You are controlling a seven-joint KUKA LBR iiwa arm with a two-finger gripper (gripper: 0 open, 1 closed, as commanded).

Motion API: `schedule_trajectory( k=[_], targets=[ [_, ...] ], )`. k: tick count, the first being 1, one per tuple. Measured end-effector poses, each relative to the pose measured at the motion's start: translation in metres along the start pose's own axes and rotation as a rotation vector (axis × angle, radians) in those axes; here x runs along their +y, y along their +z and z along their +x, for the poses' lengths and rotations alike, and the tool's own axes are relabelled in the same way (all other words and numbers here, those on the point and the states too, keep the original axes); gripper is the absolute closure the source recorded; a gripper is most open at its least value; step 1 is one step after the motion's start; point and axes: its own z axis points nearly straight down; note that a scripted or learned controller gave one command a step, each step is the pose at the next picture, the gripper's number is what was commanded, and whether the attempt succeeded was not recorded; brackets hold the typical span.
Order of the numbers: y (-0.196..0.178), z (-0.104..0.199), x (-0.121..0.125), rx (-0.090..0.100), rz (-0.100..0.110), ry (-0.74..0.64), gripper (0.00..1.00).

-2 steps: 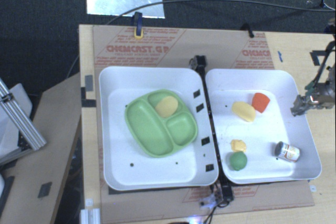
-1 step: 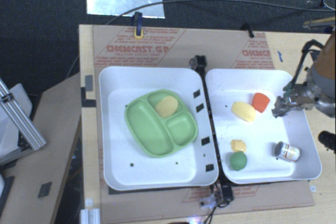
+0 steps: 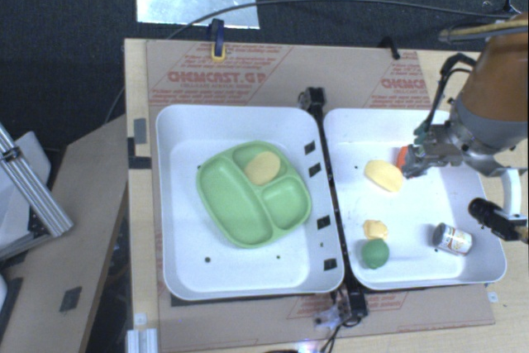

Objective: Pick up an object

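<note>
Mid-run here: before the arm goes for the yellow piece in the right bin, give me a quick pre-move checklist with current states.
1. Target in view: pale yellow piece lies in the right bin, uncovered. Ok.
2. Hand position: just right of the piece, close by. Ok.
3. Grip on anything: cannot tell.
4. Neighbours apart from target: small yellow chunk, green ball and can all lie apart from it. Ok.
5. Drop spot: green divided plate in the left bin already holds one yellow item; other sections free. Ok.

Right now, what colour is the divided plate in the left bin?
Light green, seen in the camera view: the divided plastic plate.
</note>
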Motion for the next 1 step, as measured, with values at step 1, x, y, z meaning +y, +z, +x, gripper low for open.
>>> schedule_trajectory(
  k=[1],
  targets=[
    [-0.0005, 0.0562, 0.0015, 0.001, 0.001, -0.001, 1.00]
  ],
)
